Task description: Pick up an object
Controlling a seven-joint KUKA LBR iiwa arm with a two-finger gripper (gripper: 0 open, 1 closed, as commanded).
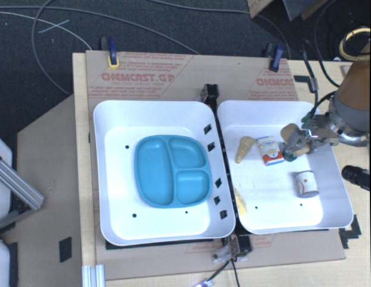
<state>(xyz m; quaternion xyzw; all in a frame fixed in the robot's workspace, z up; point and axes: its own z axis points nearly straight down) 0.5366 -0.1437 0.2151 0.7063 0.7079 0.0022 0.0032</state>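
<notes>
The gripper (291,143) hovers beside a small carton (269,149); its grip is too blurred to tell.

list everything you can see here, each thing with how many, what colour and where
bins: 2, white, side by side on the bench
divided plate: 1, blue, three compartments, middle of the left bin
cone-shaped item: 1, tan, right bin near its left wall
small carton: 1, white with red, right bin, just right of the cone
small can: 1, white and grey, lying in the right bin, lower right
yellow piece: 1, yellow, right bin at its lower left edge
clamps: 2, blue, back edge of the board
cables: several, on the dark floor behind
arm: 1, grey, from the right
gripper: 1, over the right bin beside the carton
</notes>
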